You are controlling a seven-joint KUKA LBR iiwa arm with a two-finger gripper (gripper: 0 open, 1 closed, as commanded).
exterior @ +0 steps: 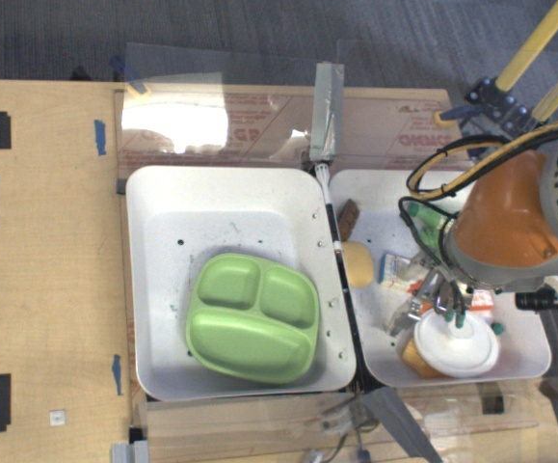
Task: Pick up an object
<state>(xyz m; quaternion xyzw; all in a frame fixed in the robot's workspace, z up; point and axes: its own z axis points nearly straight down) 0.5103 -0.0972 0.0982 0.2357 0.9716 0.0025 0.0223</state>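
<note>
The tabletop [38,258] is bare wood with black corner marks and blue tape bits at its 9 o'clock side. The left bin [153,210] holds a green tray [254,316] with three compartments, lying toward the bin's 5 o'clock corner, apart from the walls. A grey bar [325,114] stands at 12 o'clock above the seam between the bins, in front of a clear sheet [259,123].

The right bin [375,355] is crowded. A brown piece [347,218] lies at its 10 o'clock corner, and a yellow lump [358,263] sits just below it against the left wall. Small packets [399,273] in blue, white and red lie near the middle, too jumbled to name. A white round lid-like thing [457,347] sits at 6 o'clock, with an orange thing [415,357] partly hidden beneath its left edge.

The arm [505,220] comes in from 3 o'clock and covers much of the bin's right half, black cables [423,210] looping at its left. The tool [440,302] hangs over the packets, just above the white thing; whether its fingers are spread or closed cannot be told, and nothing is seen between them. Yellow struts [539,37] are cut off at 1 o'clock.
</note>
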